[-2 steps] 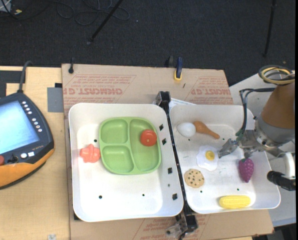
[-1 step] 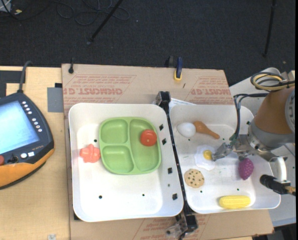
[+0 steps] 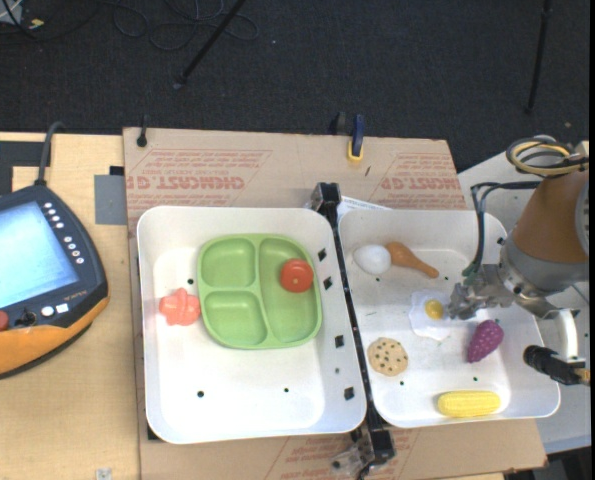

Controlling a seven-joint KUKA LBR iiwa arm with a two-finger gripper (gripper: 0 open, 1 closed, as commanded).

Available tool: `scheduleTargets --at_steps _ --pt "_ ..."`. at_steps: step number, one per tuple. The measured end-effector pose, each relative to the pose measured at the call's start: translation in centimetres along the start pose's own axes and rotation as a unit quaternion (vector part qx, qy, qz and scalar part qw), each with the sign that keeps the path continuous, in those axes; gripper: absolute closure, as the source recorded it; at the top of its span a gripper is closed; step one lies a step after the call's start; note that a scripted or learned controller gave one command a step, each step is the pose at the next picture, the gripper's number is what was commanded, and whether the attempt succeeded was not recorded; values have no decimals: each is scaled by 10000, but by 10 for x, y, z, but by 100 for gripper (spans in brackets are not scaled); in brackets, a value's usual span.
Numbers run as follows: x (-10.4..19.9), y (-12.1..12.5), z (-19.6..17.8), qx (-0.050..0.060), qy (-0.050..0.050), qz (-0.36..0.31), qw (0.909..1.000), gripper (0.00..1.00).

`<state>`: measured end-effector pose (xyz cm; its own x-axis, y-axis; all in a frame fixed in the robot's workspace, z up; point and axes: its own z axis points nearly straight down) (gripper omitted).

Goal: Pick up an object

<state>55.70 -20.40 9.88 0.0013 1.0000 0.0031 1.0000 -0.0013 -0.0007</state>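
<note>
Bench [image 3: 57, 428], two white bins [image 3: 237, 408], pendant [image 3: 32, 278]

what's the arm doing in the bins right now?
The KUKA arm reaches into the right bin, with its gripper low beside the toy fried egg and near the purple grapes. Nothing is visibly held between its fingers. Also in that bin: a white egg, a chicken drumstick, a cookie and a corn cob. The left bin holds a green divided plate with a red tomato in its upper right compartment, and a pink toy beside the plate.
</note>
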Motion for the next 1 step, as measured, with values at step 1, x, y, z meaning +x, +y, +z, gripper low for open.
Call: scheduleTargets --at_steps 1 --pt "-7 -6 -43 7 -11 47 10000 100"
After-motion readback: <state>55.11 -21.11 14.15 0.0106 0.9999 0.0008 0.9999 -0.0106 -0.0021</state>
